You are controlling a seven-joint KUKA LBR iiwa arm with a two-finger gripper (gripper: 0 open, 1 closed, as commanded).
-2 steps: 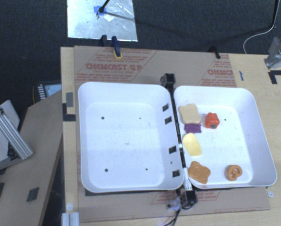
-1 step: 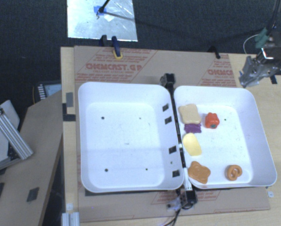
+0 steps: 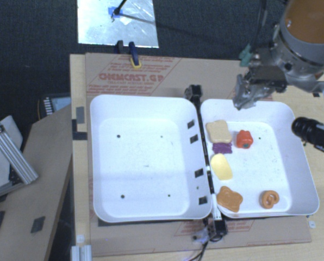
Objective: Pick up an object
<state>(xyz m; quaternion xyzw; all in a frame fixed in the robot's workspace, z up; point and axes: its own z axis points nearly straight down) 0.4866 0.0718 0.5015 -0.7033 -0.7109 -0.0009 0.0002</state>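
All six toy foods sat clustered in the right bin (image 3: 292, 145), red pepper (image 3: 244, 139) near its middle, so the gripper (image 3: 243, 99) hung over that bin's top edge (couldn't tell its grip state, nothing visibly held).

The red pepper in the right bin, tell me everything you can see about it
The pepper is a small toy, glossy like plastic, red-orange with a darker stub at its top. It looks roughly upright on the floor of the right bin, toward the back. It touches nothing: the purple piece and the bread slice lie apart to its left. The gripper hangs above the bin's back rim, clear of it.
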